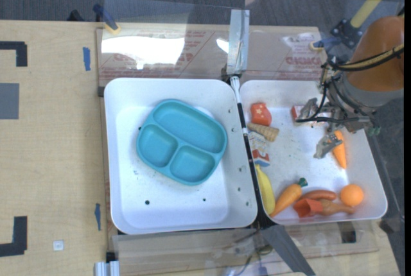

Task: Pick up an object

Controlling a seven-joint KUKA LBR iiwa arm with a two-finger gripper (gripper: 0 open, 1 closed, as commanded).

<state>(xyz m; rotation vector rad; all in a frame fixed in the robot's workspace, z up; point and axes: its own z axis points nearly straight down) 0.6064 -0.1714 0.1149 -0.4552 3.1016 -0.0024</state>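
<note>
Light is bright and even, falling from overhead, so the two white bins look nearly washed out and cast only thin, soft shadows along their rims. A clear sheet behind the bins throws a broad white glare with a streak of reflection, hiding the print beneath it. The picture is slightly soft and grainy throughout, and the arm at the right is blurred, its cables and small parts hard to make out.

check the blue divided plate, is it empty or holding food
Empty: the blue divided plate shows three bare compartments; the toy food lies in the right bin.
</note>
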